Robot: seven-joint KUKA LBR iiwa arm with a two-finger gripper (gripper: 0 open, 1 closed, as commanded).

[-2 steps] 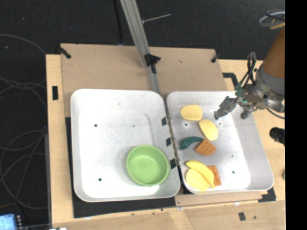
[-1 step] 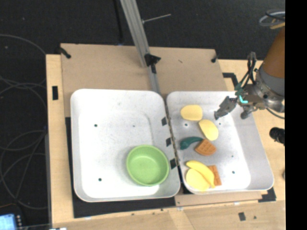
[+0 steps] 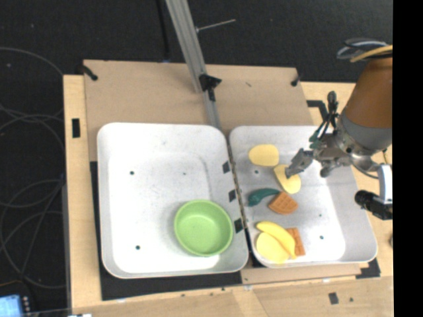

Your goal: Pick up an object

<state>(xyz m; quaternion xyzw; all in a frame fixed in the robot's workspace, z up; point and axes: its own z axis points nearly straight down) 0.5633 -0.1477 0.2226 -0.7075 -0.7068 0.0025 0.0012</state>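
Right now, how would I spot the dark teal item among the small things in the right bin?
Start at the right bin, the one the arm reaches into. Near its left wall, about midway down, lies the teal piece, just left of the orange wedge. It is the sole dark, blue-green thing there; its neighbours are all yellow or orange.

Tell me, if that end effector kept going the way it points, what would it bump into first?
Probably the pale yellow piece just below the end effector, in the right bin; depth is hard to judge from above.

Matt white plastic bins (image 3: 132,150), glossy green bowl (image 3: 203,227), wooden bench (image 3: 251,84)
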